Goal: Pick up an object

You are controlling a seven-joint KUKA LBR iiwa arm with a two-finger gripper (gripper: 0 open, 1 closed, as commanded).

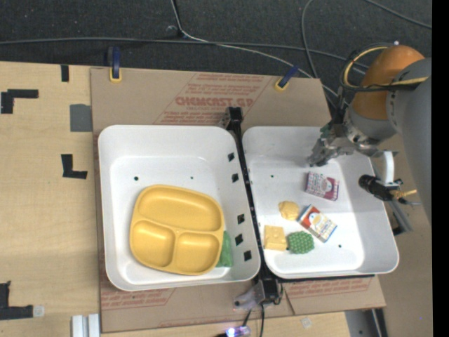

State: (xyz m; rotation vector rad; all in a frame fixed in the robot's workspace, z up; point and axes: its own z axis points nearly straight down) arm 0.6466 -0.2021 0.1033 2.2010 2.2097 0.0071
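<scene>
**Bench inspection: two bins, gripper over right bin**

Nearest the camera, at the bottom edge between the two bins, sits a small grey clamp fitting (256,295) with cables running off below.

Left bin (112,188): white, shallow, resting on a cardboard sheet (203,97). It holds a yellow three-compartment tray (177,228), lying flat toward the near side. A green item (225,250) is wedged just beside the tray's right edge, against the bin wall; its type cannot be determined.

Right bin (365,258): white, touching the left bin along a black divider strip. Contents, left to right: a pale yellow flat piece (274,237) near the front left; a small yellow lump (288,209) just behind it; a green dimpled round item (300,242) touching the flat piece's right side; a red-and-white packet (318,223) lying tilted near the middle; a maroon-and-white small packet (321,185) behind it, closest to the gripper.

Gripper (317,157): positioned over the rear of the right bin, pointing down and leftward, near the maroon-and-white packet but apart from it. Nothing is seen between the fingers. Whether the fingers stand apart or together cannot be told at this resolution.

Arm (382,83): grey with an orange band, entering from the right.
</scene>
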